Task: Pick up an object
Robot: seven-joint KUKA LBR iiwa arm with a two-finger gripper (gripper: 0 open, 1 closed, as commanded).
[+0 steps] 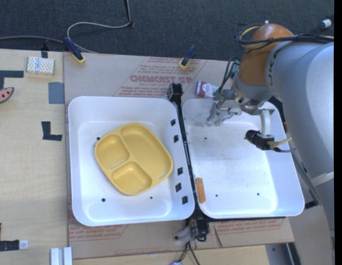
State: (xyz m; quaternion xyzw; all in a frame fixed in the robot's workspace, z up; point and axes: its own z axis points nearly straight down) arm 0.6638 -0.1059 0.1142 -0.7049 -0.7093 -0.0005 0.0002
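The tool point(217, 115) hangs over the right bin's point(281, 206) far edge; its state cannot be told. The orange piece point(200, 189), well nearer, should be approached squarely.

I hung over the far end of the right bin point(281, 200), my gripper point(217, 116) low above its white floor near the divider point(182, 142) between the two bins. My orange band point(262, 37) sat above my wrist, and my grey arm point(309, 93) came in from the right. A small orange object point(200, 189) lay in the right bin against the divider, well apart from me. In the left bin point(82, 203) a yellow compartment tray point(133, 158) rested flat, turned at an angle. Cardboard point(154, 79) lay under both bins.
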